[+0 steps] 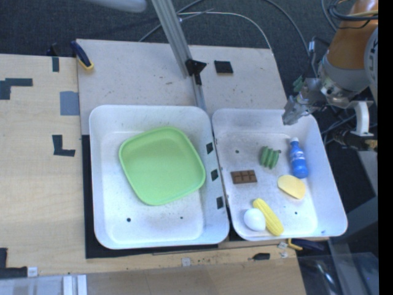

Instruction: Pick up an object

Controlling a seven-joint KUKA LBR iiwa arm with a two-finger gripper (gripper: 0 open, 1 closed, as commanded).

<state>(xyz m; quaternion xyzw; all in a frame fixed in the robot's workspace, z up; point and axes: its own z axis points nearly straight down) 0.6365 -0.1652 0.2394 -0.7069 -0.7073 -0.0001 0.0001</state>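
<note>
Green plate (161,165) in left bin (98,165).

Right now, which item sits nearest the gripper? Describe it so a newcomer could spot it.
Look in the right bin, along its far right side. The blue bottle lies there, white cap pointing toward the gripper. It is the only blue item, beside the green piece and above the yellow wedge.

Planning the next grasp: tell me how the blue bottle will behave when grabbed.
The blue bottle lies on its side in the right bin, so it may roll when nudged. It looks smooth and rounded, possibly slippery. Small and plastic-looking, probably light.
</note>
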